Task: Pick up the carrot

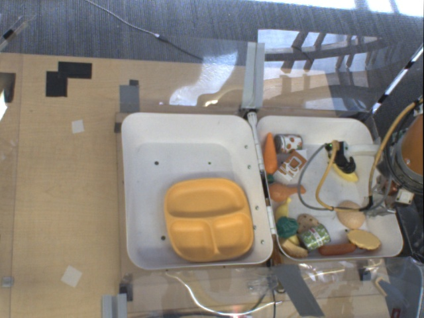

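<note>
The carrot (269, 152) is orange and slim. It lies lengthwise against the left wall of the right bin (311, 122), near the far end. My gripper (383, 200) is low at the bin's right wall, well to the right of the carrot and apart from it, with several toy foods in between. Nothing visible sits in the gripper.
A small can (288, 142) and a printed box (292, 165) sit right beside the carrot. A banana (346, 171), a green-labelled can (313, 234), a sausage (336, 248) and other toy foods crowd the near half. The left bin (139, 177) holds a yellow divided plate (208, 218).
</note>
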Robot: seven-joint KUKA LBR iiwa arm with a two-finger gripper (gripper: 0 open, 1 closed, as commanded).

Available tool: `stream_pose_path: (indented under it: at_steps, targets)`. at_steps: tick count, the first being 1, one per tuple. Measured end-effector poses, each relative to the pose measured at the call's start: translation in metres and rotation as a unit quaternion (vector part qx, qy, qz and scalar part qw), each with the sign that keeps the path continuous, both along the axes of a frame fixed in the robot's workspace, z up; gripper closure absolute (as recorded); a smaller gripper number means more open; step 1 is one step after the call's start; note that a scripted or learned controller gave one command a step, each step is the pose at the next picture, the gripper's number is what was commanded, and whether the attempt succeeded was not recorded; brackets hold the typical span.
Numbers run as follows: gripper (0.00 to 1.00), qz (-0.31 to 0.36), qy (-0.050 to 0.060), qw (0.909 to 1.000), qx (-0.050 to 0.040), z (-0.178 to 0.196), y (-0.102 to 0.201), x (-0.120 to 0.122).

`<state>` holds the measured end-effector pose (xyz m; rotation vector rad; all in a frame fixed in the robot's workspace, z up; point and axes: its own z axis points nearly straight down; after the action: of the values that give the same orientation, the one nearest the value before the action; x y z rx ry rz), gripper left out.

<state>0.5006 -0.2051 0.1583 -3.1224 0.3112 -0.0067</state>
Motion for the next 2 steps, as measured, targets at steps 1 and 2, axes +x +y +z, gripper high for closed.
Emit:
stream_pose_path:
  at_steps: [1,2]
  targets:
    - [1.00,-0.001,0.001,1.0000,-0.0009,-0.0173,-0.0010,-0.0062]
    - [1.00,0.000,0.000,1.0000,-0.0010,-0.0180,-0.0011,-0.0070]
